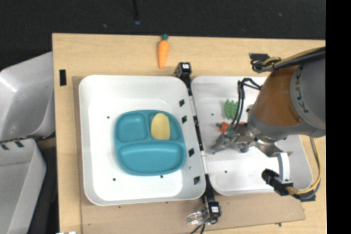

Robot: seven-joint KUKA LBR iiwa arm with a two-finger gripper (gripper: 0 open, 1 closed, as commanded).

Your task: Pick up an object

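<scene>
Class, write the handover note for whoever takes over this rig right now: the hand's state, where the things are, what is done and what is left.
Hand: low in the right bin, near its left wall; whether it grips anything cannot be told from this view.
Things: a small green item and a small red item lie in the right bin, just beside the hand. A blue divided plate sits in the left bin with a yellow piece in its upper right section. A toy carrot lies on the bench above the bins.
Done: the arm is down at the right bin's items.
Left: a confirmed grasp and lift.
</scene>
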